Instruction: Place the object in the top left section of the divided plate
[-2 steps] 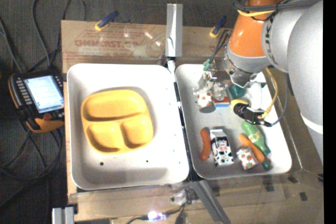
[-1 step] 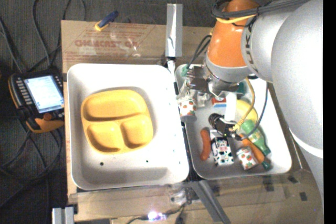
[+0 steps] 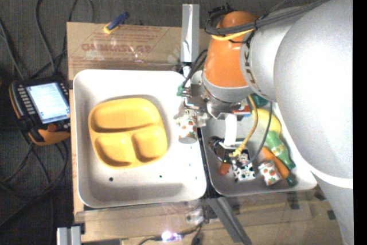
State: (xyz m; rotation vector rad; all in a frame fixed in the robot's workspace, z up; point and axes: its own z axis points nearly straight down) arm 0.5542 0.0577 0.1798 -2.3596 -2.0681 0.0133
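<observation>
A yellow divided plate (image 3: 127, 131) lies in the left white bin (image 3: 86, 181). It has one long section along its top and two smaller ones below. My gripper (image 3: 190, 116) hangs over the bin's right rim, just right of the plate. It is shut on a small white carton with coloured spots (image 3: 186, 128), which pokes out below the fingers. The grey arm with its orange band (image 3: 226, 63) covers much of the right bin.
The right bin (image 3: 301, 183) holds a second spotted white carton (image 3: 269, 173), an orange carrot (image 3: 279, 164), a green and yellow item (image 3: 275, 142) and a black-and-white block (image 3: 243, 170). A tablet pendant (image 3: 43, 101) lies left of the bench; cardboard (image 3: 126, 49) behind the left bin.
</observation>
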